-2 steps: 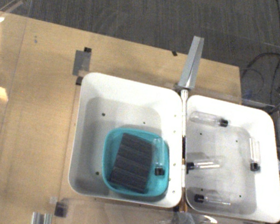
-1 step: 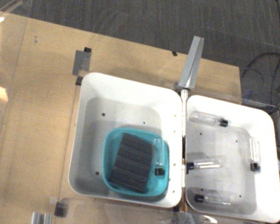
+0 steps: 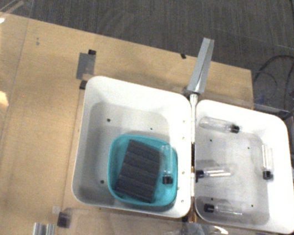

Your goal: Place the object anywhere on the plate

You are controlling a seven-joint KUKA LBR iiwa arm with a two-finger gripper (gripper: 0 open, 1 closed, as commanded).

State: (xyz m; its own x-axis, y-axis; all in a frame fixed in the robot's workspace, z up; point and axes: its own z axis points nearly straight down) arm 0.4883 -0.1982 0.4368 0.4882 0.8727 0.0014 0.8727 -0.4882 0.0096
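Teal plate (image 3: 112, 184) sits in left bin (image 3: 94, 127) on the counter (image 3: 28, 121), carrying a dark ridged block (image 3: 139, 170) with 1 clear black-capped tube (image 3: 168, 165) just beside it at the plate's right rim; 4 more tubes (image 3: 219, 124) lie scattered in right bin (image 3: 280, 222).

One fixed camera looks down at a slant, from some height, on the wooden surface (image 3: 33, 122) and both shallow white plastic bins (image 3: 84, 187).
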